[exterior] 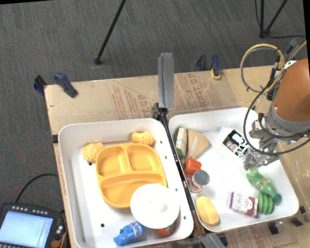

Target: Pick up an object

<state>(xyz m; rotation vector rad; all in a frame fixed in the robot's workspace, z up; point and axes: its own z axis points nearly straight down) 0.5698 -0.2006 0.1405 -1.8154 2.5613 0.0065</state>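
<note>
Here the gripper (255, 162) hangs low over the right bin (215, 117), close to that bin's right wall, with the orange band (296, 91) of the arm above it and looped cables beside the wrist. Whether the jaws are released or clenched cannot be told from this slanted view, and nothing shows between them. Just below the gripper lies a green toy (263, 187) shaped like a bunch of pods, apparently touching or nearly touching the tip. To its left sits a small pink carton (242, 203), and further left a yellow lemon-like piece (207, 210). A small can (199, 180) and a red item (191, 166) lie by the divider between the bins, with a tan wedge (197, 143) and a corn cob (181, 139) above them. A black-and-white card (236, 142) lies near the gripper's upper left. The left bin (76, 183) holds a yellow divided tray (128, 169), two yellow corn pieces (92, 151) at its top corners, a white round lid (154, 205) overlapping its lower edge, and a blue object (128, 234)
</note>
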